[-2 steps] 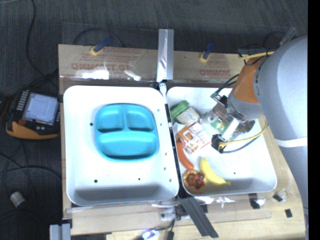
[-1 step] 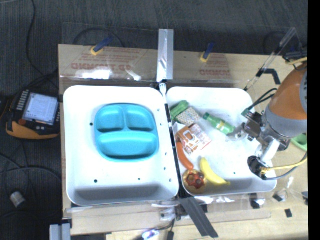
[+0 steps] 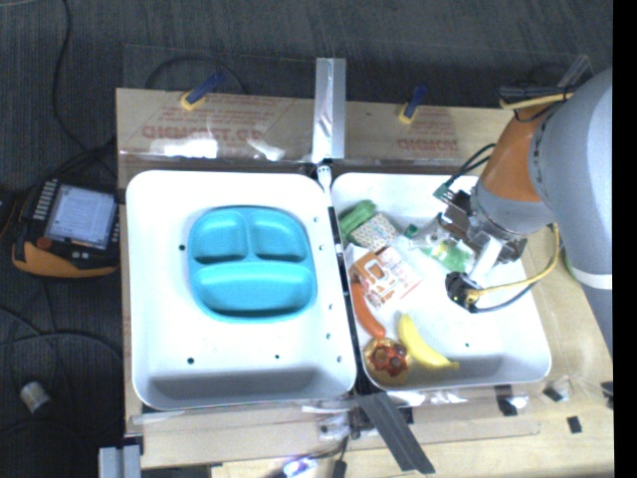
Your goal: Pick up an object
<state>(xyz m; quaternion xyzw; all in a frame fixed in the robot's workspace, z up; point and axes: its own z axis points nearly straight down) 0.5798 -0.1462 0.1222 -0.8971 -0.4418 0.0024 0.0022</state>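
Nothing picked up yet, I reckon. The gripper (image 3: 460,229) sits low in the right bin (image 3: 518,352) by a green item (image 3: 454,254), upper right; can't tell the jaws' state.

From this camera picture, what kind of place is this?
Probably a robotics lab test bench: two white bins taped onto cardboard, a grey arm with its gripper among toy food like a banana, loose cables on carpet.
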